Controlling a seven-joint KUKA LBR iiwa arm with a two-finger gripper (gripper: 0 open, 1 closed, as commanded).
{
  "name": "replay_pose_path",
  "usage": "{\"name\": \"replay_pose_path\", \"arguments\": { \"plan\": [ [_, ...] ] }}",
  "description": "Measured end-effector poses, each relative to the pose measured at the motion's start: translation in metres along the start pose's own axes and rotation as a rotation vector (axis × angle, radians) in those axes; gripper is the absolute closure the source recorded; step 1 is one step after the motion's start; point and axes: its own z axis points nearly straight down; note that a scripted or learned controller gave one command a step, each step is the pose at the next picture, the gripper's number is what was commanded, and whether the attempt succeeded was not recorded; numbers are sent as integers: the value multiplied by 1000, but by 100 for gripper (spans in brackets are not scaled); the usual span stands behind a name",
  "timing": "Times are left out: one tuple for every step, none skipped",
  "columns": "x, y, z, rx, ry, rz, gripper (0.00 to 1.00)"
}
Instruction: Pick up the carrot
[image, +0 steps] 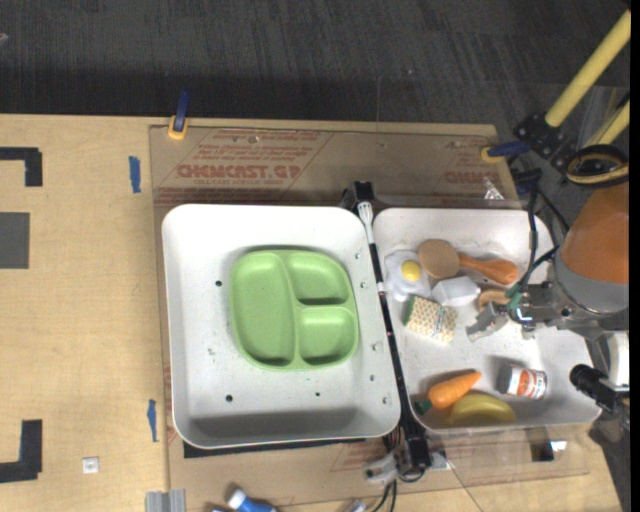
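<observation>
Right bin (560, 400): carrot (452, 388) touching banana (482, 408); can (522, 381) beside.

This looked like a robotics lab. The counter (80, 300) was bare board marked with black tape squares (22, 167) and blue tape strips (134, 173), a cardboard sheet (320, 160) was clamped (179, 115) onto it, loose cables (390, 470) ran along the front edge, and dark carpet (300, 50) lay beyond.

"CHEMCAST GP" on brown sheet (250, 160)
</observation>
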Motion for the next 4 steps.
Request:
{"name": "replay_pose_path", "arguments": {
  "plan": [
    [57, -15, 53, -16, -5, 41, 0],
    [47, -24, 53, -6, -6, -272, 0],
    [50, -23, 53, -12, -8, -218, 0],
    [54, -21, 53, -22, -8, -94, 0]
  ]
}}
